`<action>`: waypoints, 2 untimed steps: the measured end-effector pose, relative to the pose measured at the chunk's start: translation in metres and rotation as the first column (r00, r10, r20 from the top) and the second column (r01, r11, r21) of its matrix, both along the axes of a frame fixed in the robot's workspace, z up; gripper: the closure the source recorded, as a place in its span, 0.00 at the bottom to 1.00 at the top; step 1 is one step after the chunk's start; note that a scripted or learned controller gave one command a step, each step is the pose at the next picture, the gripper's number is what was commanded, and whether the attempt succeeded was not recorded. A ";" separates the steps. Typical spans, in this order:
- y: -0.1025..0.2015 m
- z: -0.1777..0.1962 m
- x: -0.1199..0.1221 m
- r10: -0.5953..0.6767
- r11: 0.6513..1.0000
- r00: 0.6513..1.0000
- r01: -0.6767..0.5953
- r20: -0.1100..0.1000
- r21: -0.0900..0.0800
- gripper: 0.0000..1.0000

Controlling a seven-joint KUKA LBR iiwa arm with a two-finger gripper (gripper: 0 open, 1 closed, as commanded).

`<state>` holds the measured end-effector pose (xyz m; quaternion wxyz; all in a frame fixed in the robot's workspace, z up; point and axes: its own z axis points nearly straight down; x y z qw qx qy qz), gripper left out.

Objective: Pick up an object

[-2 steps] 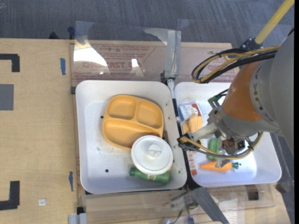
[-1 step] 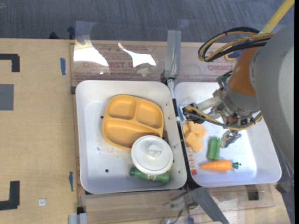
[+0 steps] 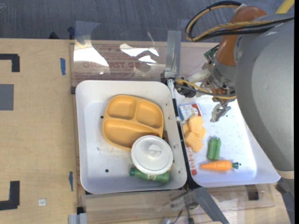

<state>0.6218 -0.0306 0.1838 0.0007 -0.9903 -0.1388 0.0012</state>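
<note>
Still at the approach step, by the look of things: hovering over the far part of the right bin [image 3: 247, 169], nothing lifted yet. Gripper [image 3: 219, 114] hanging below the orange-banded wrist, its thin fingers pointing down toward bare white floor, with nothing seen between them; whether spread or closed, cannot tell at this size. Nearest candidate probably the pale yellow ridged toy [image 3: 195, 132], lying left of and a little nearer than the claw, close beside the divider between the bins. Far of that, a small printed packet [image 3: 189, 110], just left of the claw and apart from it. Nearer in the same bin, a green piece [image 3: 214, 147] standing well clear of the fingers, and a toy carrot [image 3: 218, 165] lying crosswise nearer still. In the left bin [image 3: 86, 139], an orange divided plate [image 3: 132, 119], a white lidded bowl [image 3: 152, 154] overlapping its near edge, and a green item [image 3: 150, 175] tucked under the bowl's near side. Next move likely calls for shifting left or nearer to centre over one item, then descending straight with fingers astride it. Risk of closing on bare floor if lowered from here.
</note>
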 end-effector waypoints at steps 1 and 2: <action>-0.019 0.000 -0.057 -0.078 0.997 0.997 0.078 -0.002 0.000 0.00; 0.070 0.000 -0.025 -0.072 0.997 0.997 0.072 0.002 0.002 0.00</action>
